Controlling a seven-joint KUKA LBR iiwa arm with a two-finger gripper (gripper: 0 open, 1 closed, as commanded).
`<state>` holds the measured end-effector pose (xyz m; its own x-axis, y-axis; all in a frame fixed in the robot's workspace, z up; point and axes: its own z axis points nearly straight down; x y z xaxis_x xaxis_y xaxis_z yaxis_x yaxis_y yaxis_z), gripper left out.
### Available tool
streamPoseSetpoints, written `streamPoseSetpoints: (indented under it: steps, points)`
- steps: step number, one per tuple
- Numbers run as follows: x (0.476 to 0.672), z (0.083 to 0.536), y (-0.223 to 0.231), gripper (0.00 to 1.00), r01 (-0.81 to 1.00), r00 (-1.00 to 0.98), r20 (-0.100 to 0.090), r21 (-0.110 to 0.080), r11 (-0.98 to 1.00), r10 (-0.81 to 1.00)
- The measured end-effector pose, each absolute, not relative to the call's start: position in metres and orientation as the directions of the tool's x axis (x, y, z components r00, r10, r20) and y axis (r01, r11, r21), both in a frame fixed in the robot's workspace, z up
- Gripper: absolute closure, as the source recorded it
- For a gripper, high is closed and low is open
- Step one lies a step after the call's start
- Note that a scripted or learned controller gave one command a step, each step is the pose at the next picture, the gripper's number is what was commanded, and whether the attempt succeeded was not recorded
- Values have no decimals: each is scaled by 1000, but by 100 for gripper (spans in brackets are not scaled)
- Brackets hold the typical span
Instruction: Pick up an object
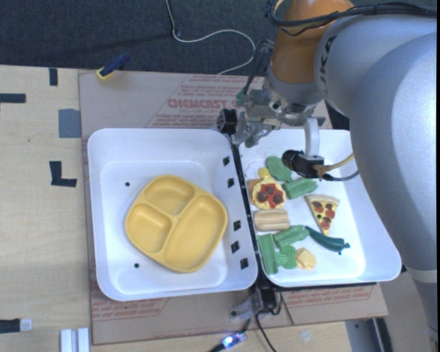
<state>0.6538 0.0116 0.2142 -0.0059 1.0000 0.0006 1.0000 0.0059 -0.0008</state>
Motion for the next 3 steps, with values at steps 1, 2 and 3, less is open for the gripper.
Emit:
streamPoseSetpoints:
  steps: [1, 2, 3]
  points:
    - [670, 225, 17, 100, 1000, -2, 0, 1, 2, 1000]
    - [658, 213, 16, 100, 1000, 0, -2, -3, 0, 1000]
    - [660, 234, 10, 100, 1000, -2, 0, 0, 2, 1000]
